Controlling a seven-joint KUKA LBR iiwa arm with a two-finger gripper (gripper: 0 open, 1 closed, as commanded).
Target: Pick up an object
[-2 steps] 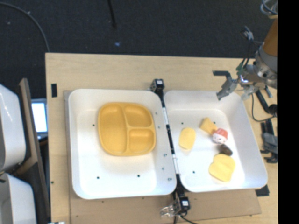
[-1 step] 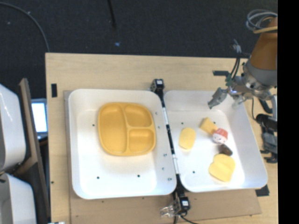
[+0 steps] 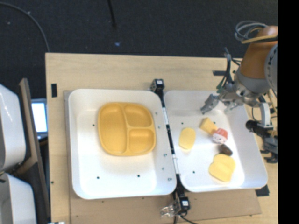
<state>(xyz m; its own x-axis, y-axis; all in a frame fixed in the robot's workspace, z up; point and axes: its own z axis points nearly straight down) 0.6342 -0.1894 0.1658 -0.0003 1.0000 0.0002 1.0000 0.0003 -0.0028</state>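
Gripper (image 3: 211,104) poised over right bin (image 3: 247,171), opening impossible to judge, nothing visibly held. Just below it, small yellow block (image 3: 208,124); pink-and-white piece (image 3: 219,135) beside that. Best lowered straight, centred over the block, clear of neighbours, before closing.

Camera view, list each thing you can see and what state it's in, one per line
Divided plate: upright, in the left bin.
Oval yellow piece: lying flat in the right bin.
Yellow wedge: lying beside the red and white piece.
Large yellow piece: lying flat.
Small dark piece: lying loose.
Hand: above the right bin, holding nothing.
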